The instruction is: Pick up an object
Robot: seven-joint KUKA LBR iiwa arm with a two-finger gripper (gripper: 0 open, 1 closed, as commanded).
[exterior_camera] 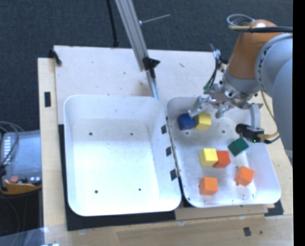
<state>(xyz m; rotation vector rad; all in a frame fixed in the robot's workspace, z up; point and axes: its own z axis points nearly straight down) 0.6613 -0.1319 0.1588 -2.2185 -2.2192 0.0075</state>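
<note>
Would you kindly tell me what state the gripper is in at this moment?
Gripper: above the blue block and a yellow block; open or shut cannot be told.

Grey arm (278, 60), orange band (249, 50), seemingly metallic claw (207, 109), thin cables.

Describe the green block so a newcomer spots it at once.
Look in the right bin, at its side nearest the arm. The green block sits just above a red block that touches a yellow block. It is the bin's one green piece.
</note>
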